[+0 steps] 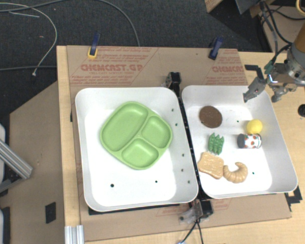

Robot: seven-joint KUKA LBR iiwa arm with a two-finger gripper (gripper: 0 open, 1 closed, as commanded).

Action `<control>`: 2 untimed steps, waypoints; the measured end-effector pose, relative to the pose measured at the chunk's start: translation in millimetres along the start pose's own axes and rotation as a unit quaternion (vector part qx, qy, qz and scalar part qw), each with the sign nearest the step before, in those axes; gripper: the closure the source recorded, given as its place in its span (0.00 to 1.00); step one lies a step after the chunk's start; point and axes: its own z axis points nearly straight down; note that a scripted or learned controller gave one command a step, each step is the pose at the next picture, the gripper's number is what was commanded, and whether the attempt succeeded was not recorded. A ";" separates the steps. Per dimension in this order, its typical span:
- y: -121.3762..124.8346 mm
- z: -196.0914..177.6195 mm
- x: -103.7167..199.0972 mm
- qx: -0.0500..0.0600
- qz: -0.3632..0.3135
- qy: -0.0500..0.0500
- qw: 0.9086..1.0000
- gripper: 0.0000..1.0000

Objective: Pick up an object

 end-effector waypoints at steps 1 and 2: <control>-0.9 62.4 5.2 0.003 0.000 0.001 1.000 0.00; -5.7 120.0 10.7 0.001 0.000 0.000 1.000 0.00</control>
